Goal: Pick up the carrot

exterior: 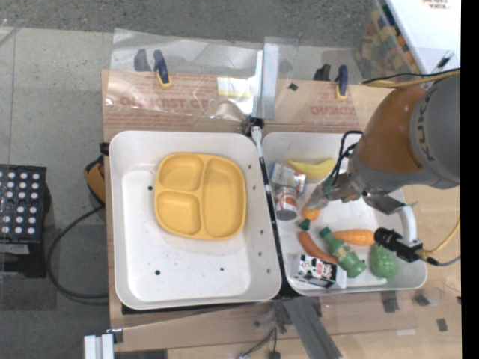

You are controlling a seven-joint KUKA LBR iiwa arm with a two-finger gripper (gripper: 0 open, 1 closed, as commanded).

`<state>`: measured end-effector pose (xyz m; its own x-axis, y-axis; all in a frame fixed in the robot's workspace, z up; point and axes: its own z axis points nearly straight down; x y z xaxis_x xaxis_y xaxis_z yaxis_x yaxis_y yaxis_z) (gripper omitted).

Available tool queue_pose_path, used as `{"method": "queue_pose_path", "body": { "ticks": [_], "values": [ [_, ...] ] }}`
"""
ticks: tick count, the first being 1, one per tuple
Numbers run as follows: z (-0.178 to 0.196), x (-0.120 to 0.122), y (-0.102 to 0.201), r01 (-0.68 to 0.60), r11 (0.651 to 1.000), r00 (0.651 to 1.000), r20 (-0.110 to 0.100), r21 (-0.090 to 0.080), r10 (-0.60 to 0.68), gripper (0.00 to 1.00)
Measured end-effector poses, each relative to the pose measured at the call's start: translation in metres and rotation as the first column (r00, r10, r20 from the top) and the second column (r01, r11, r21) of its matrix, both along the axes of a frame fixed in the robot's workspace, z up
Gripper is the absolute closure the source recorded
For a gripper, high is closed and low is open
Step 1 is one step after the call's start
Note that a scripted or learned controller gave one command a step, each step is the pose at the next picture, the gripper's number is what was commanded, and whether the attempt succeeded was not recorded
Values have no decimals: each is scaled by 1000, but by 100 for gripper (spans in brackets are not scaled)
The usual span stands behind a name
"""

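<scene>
- Carrot lying flat in the right bin, near the front, between a green bottle and a green vegetable – free of the gripper, not lifted.
- Second orange, carrot-like piece lying at a slant just left of the bottle; small orange piece further back. Cannot tell from this view which of the three is the intended target.
- Gripper low over the middle of the right bin, just beside the small orange piece and near a tipped can. Open or closed: cannot tell. Nothing visibly grasped.
- Banana at the back of the bin; printed box at the front edge. Yellow divided plate in the left bin, not involved.
- Step in hand, as judged: approach – grasp not yet made.
- Next move calls for: centring over the chosen carrot, aligning the grip across its narrow width, descending without nudging the bottle or the can, then closing and lifting straight up.
- Risk: tight clutter, so a glancing contact likely to roll the carrot aside.
</scene>
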<state>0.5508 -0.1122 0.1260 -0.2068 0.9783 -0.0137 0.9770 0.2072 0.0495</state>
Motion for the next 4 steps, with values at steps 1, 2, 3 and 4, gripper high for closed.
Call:
{"method": "queue_pose_path", "body": {
  "ticks": [1,2,3,4],
  "values": [
    [1,0,-2,2,1000,1000,2,-3,-2,0],
    [-25,15,-1,-1,1000,1000,-27,-24,1,0],
    [-19,12,5,-6,1000,999,-42,-11,6,100],
    [88,-16,49,160,987,986,-52,0,-160,100]
  ]
}}
